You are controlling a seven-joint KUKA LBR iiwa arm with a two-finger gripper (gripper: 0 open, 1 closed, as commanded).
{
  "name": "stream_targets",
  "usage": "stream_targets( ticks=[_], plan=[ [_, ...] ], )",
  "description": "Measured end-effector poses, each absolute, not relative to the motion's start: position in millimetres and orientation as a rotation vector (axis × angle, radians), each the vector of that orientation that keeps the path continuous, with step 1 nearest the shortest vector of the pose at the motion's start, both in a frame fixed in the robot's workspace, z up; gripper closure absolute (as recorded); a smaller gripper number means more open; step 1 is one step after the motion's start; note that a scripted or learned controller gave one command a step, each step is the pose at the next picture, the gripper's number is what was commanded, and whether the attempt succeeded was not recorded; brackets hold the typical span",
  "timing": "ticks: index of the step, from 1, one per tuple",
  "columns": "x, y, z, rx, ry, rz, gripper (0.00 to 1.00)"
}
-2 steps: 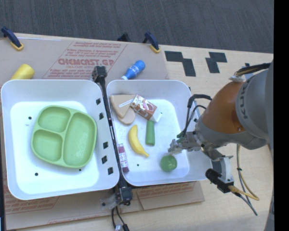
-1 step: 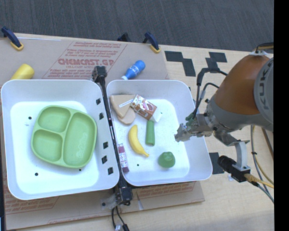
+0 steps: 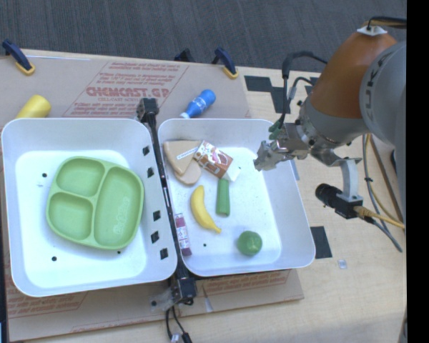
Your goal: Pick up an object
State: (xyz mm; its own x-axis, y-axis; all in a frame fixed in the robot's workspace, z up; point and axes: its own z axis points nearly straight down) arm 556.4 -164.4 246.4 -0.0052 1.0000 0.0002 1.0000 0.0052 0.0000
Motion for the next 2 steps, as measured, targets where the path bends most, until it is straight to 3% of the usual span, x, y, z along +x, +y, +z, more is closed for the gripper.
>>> stream_targets(
  ticks=[1, 2],
  plan=[
    [521.0, -211.4, 228.6, -2.215, -2.226, 0.003, 1.0],
    [476.6, -211.1, 260.1, -2.215, -2.226, 0.001, 1.0]
  ],
)
